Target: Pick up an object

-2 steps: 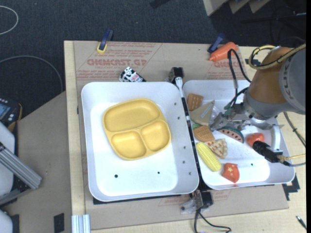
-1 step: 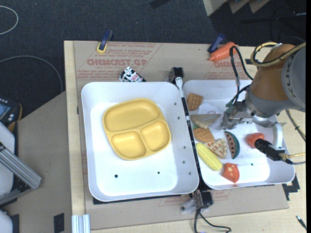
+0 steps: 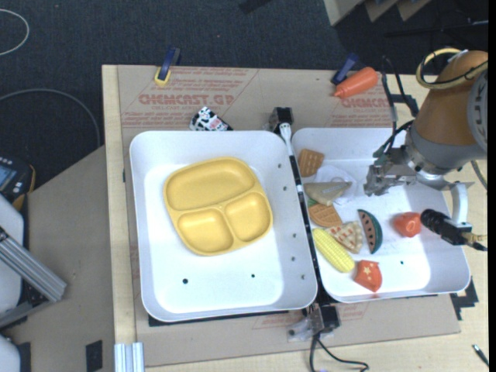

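Two shallow white bins side by side on a bench: left bin [image 3: 155,285] holding a yellow three-compartment plate [image 3: 218,205], right bin [image 3: 434,273] holding a scatter of toy food. Along the right bin's left side, from far to near: a waffle-like brown piece [image 3: 311,162], a pale beige piece [image 3: 328,190], an orange cracker-like piece [image 3: 325,215], a pizza slice [image 3: 348,235], a corn cob [image 3: 332,250]. Just right of the pizza, a watermelon slice [image 3: 372,230]; near the front edge, a red strawberry-like piece [image 3: 369,274]; further right, a small red tomato-like piece [image 3: 407,224]. Reaching in from the right, the grey arm [image 3: 453,115], its gripper [image 3: 377,180] low over the bin's bare floor, right of the beige piece. Cannot tell the gripper's state. Nothing seen held. Outside the bins, a toy carrot [image 3: 356,82] on the bench's far edge.
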`<state>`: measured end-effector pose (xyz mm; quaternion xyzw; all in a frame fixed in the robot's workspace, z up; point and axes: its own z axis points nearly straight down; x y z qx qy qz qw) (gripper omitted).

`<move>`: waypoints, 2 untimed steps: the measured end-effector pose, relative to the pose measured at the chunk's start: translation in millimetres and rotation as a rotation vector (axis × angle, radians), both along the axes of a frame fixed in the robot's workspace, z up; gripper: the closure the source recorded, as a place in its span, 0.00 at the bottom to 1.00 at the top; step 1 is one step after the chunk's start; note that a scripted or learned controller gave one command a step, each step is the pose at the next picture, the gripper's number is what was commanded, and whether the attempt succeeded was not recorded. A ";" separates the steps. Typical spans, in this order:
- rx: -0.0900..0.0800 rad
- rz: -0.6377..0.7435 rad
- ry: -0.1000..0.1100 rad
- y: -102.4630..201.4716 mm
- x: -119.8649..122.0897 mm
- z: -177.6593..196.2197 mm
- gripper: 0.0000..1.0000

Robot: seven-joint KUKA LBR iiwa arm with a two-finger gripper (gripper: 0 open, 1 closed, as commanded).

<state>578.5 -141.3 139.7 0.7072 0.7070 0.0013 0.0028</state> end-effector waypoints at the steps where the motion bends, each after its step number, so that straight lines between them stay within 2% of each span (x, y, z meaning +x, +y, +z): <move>1: 0.001 0.002 -0.001 8.6 -1.0 48.0 1.00; 2: 0.000 0.002 -0.001 8.7 0.4 88.0 1.00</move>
